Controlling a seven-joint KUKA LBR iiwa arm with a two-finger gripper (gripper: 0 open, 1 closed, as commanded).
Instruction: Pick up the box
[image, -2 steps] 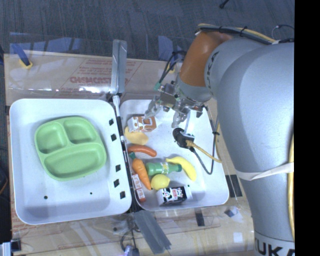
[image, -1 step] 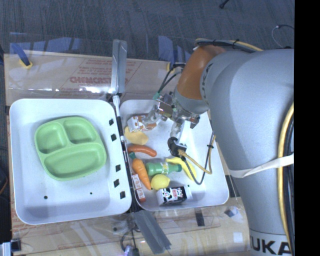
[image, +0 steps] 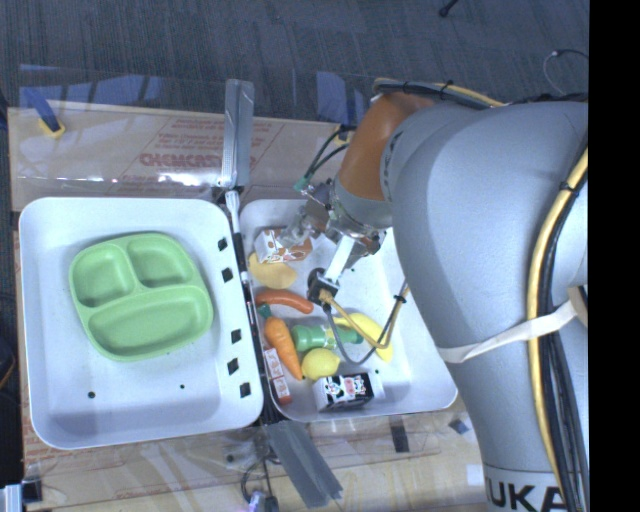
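A small brown and white printed box (image: 274, 244) lies at the far left of the right bin (image: 425, 385), against its back wall. My gripper (image: 303, 226) comes down right beside this box on its right, touching or nearly touching it; the wrist hides the fingertips. A second box, a black and white carton (image: 346, 390), stands at the bin's near edge, well away from the gripper.
In the right bin a pale yellow piece (image: 270, 271), a red sausage (image: 285, 300), a carrot (image: 282, 346), a green piece (image: 310, 335), a lemon (image: 319, 363) and a banana (image: 368, 333) crowd together. The left bin (image: 60, 400) holds a green divided plate (image: 140, 295).
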